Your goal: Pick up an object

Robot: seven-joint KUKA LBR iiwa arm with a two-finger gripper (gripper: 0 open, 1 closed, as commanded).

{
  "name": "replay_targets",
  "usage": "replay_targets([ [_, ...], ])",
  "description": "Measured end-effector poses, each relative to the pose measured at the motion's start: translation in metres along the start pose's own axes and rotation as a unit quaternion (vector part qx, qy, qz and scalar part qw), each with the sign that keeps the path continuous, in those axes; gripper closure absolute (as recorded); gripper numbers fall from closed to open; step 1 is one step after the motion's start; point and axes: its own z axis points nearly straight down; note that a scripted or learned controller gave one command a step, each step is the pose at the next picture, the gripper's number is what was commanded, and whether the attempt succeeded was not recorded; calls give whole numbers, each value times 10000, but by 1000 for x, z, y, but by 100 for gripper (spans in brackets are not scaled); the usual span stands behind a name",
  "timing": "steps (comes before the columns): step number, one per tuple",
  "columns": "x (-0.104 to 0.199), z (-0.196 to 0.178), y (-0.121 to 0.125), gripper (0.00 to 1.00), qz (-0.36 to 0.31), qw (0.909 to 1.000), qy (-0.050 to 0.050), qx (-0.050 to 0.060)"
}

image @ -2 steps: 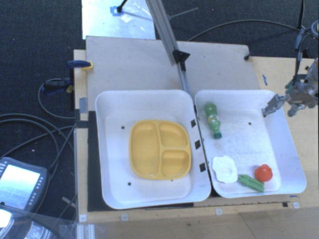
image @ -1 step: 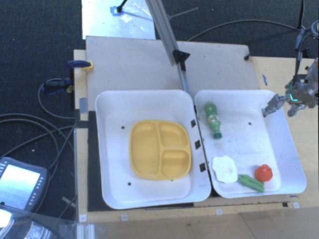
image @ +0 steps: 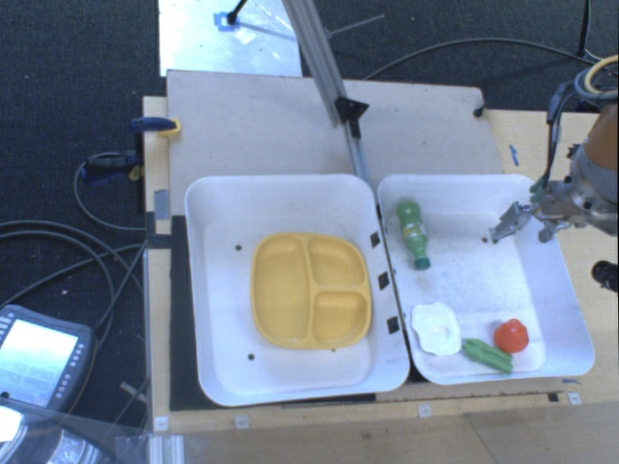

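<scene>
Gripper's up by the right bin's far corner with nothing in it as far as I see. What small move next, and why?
Probably ease the gripper toward the green bottle: it lies alone in the right bin, nearest, while the tomato, green vegetable and white piece crowd together.

There's the arm [image: 598, 167] at the right edge, its wrist section a pale grey metal with an orange band sitting just above it. Dark cables loop down beside the wrist, and one yellowish cable curls over the top. The gripper [image: 522, 222] is all bare grey metal, a blocky body with slim, angular fingers [image: 505, 226] jutting from it.
</scene>
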Motion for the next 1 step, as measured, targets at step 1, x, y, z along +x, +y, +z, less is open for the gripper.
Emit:
replay_targets([
  [1,-1,62,-5,0,8,10000,4,8],
])
